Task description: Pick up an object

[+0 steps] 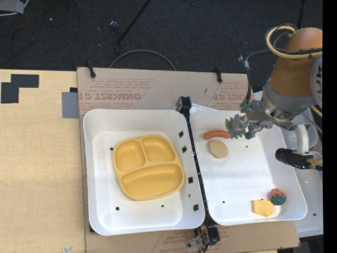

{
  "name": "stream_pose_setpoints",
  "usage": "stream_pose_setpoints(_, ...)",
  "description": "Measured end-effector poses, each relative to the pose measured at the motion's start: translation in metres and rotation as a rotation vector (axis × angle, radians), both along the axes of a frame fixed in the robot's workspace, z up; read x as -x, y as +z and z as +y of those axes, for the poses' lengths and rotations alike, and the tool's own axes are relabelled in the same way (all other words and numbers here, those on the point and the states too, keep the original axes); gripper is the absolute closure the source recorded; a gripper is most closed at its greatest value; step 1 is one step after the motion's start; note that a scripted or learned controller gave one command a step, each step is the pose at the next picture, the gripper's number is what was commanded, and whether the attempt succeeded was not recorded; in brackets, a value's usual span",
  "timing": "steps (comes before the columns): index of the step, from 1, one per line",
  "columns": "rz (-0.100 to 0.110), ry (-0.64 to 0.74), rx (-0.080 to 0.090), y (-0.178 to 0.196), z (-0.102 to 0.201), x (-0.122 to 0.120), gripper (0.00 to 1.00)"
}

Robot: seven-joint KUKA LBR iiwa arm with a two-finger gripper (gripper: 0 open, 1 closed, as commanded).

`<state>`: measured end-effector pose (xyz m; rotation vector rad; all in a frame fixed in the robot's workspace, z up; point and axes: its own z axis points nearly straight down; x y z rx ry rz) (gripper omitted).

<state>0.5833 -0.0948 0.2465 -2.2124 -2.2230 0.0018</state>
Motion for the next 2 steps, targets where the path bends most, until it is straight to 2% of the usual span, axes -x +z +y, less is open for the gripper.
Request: stream_pose_setpoints(2,0.002,-0.001,0.001,-0.027,0.096,0.03,1.0)
